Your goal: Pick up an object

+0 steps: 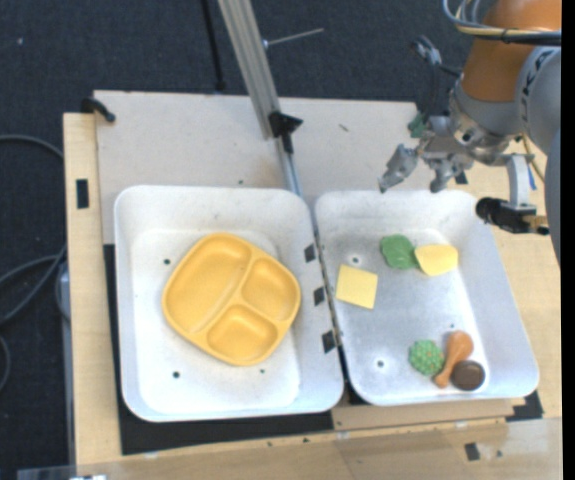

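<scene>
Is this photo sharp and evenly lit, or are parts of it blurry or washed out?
In the camera view, light is even and soft, shadows faint; the white bins look bright but keep their speckled texture, and the yellow tray shows mild sheen. The small items are slightly soft, and the gripper looks a little blurred.

my arm (515,48) runs off the top right corner, so its upper links are cut away. my gripper (422,168) is small and cluttered at this slant. the brown piece (467,375) sits partly tucked under the orange drumstick (454,353), its shape unclear.
</scene>
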Controlling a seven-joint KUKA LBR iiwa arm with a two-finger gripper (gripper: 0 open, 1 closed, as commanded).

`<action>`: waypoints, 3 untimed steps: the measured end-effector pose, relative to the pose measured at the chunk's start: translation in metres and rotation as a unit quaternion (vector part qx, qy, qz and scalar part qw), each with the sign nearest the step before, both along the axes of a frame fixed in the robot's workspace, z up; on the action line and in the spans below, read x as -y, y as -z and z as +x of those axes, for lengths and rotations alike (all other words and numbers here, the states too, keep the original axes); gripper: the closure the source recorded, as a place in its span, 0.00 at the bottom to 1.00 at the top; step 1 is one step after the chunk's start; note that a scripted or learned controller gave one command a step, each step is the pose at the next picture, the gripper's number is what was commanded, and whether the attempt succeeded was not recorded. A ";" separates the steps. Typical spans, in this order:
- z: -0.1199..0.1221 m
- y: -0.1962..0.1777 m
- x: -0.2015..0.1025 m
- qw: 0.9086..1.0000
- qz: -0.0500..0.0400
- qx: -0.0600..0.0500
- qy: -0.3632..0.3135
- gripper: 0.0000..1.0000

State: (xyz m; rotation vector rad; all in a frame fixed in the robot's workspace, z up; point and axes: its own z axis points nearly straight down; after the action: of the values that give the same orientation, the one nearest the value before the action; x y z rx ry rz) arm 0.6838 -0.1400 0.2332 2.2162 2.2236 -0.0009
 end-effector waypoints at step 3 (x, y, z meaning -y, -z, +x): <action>-0.004 0.106 0.003 1.000 0.000 -0.003 0.001 0.00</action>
State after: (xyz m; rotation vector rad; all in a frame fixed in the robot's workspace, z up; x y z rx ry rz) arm 0.6796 -0.1433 0.1270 2.2223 2.2234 -0.0068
